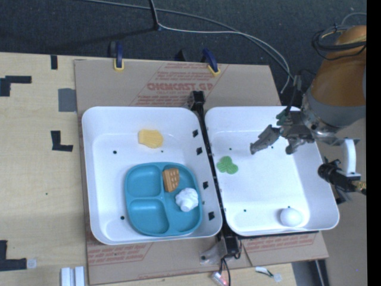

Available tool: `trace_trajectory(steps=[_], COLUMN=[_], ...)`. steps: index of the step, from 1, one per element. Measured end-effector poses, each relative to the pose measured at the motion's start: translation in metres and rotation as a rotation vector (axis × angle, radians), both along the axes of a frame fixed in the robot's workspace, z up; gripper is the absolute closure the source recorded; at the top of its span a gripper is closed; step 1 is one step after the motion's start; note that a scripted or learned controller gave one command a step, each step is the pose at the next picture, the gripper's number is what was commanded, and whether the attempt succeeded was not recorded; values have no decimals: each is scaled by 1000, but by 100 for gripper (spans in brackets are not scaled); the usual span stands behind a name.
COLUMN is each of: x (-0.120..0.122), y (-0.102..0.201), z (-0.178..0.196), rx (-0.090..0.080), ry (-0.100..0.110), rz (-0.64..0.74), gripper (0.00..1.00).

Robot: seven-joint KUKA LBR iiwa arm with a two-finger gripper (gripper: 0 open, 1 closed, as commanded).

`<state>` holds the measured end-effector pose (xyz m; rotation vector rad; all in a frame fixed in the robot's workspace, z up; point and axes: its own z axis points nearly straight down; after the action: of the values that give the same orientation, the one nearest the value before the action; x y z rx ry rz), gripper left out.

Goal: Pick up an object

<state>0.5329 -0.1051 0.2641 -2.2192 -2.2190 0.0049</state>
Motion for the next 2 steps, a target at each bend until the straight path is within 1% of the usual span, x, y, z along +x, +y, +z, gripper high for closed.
trace_trajectory(steps=[1, 2], x=[1, 4], y=[0, 0], z=[2, -41], rx=[0, 0], ry=[-4, 0], rz=[0, 1], gripper=[0, 0])
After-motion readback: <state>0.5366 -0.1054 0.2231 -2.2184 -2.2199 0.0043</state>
